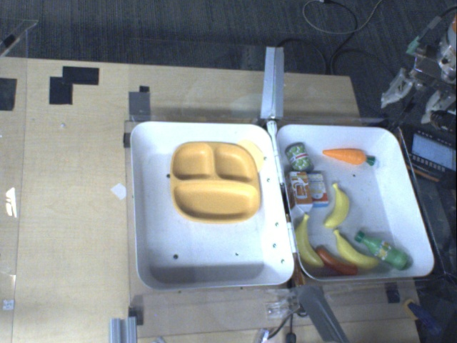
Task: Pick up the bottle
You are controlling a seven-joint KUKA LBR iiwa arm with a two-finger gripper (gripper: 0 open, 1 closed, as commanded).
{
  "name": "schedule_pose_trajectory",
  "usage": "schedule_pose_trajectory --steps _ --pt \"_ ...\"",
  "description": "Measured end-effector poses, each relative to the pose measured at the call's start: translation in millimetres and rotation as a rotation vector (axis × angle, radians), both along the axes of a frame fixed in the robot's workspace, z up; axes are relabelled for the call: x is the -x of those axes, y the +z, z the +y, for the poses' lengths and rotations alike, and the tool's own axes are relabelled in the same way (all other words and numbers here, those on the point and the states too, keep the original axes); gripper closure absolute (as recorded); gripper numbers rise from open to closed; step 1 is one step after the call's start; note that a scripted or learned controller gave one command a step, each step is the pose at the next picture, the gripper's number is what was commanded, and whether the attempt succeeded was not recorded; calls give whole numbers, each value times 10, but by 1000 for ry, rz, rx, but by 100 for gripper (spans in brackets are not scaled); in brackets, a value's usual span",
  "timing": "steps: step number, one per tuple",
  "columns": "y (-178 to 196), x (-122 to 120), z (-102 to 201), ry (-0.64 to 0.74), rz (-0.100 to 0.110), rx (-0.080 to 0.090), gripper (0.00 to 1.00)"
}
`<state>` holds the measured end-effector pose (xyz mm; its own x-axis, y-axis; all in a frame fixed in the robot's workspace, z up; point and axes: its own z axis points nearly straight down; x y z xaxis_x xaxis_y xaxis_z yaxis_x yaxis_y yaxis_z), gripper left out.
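Gripper (426,71): far right, blurred, cut by frame edge; open or closed, cannot tell. Bottle (383,251): green, lying in right bin (389,191), near-right corner, touching banana (353,252). Red item (337,262): half hidden under bananas. Carrot (345,156), can (296,153): far side.

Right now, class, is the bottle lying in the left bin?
No. The bottle lies in the right bin, at its near right corner beside a banana; the left bin holds a yellow tray.

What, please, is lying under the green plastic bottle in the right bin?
The green plastic bottle rests across one yellow banana, near the right white bin's corner. What the bottle itself covers is hidden.
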<state>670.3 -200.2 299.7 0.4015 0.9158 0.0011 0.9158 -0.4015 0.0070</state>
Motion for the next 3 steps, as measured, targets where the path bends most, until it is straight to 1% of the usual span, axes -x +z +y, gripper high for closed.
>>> schedule_pose_trajectory --steps 1,2,3 --pt "0 0 1 0 0 0 0" --pt "934 6 407 -65 -1 -1 0" --pt "-62 285 90 -289 3 -3 0"
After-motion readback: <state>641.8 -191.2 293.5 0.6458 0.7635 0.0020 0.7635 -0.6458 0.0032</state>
